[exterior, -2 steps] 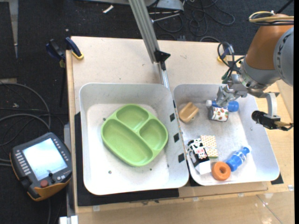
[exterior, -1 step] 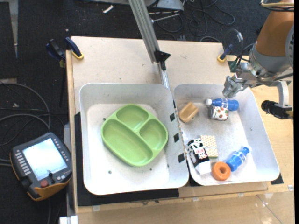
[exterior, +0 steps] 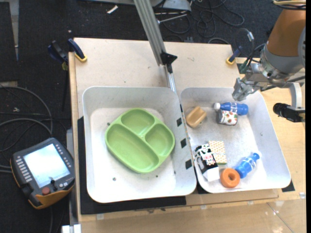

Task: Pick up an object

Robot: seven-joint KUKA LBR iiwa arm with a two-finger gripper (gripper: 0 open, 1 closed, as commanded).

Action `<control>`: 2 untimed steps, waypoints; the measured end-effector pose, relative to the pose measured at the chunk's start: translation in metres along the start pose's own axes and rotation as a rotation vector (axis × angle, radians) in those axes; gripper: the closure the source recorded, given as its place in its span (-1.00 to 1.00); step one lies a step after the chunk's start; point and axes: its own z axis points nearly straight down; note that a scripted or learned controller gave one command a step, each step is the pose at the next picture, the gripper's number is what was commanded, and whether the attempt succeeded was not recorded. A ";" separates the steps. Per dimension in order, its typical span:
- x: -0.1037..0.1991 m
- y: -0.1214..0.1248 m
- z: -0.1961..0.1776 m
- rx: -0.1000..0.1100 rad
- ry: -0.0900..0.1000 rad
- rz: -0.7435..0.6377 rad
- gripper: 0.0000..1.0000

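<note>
The right bin (exterior: 272, 130) holds the candidates for picking. Near its back edge lies a small bottle with a blue cap (exterior: 232, 108), on its side, with a patterned little carton (exterior: 228, 118) touching it from the front. To their left, close to the bin's inner wall, sits a tan sponge-like block (exterior: 196, 116). Toward the front of the same bin a cow-patterned box (exterior: 208, 158) lies beside a checkered pad (exterior: 218, 152), an orange ring (exterior: 230, 177) rests just in front of them, and a blue bottle (exterior: 247, 164) lies tilted at the ring's right.

The gripper (exterior: 240, 92) hangs over the back edge of the right bin, just above and behind the capped bottle — nothing shows between it and the objects, and whether it is spread or closed cannot be told from this angle. The grey arm with its orange band (exterior: 286, 30) comes in from the right.

The left bin (exterior: 92, 144) carries a green divided plate (exterior: 140, 140) — three compartments, lying flat near the middle. A teach pendant (exterior: 43, 171) sits on the floor to the left of the bench.
</note>
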 end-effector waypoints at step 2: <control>0.108 0.014 -0.010 0.001 0.002 -0.005 1.00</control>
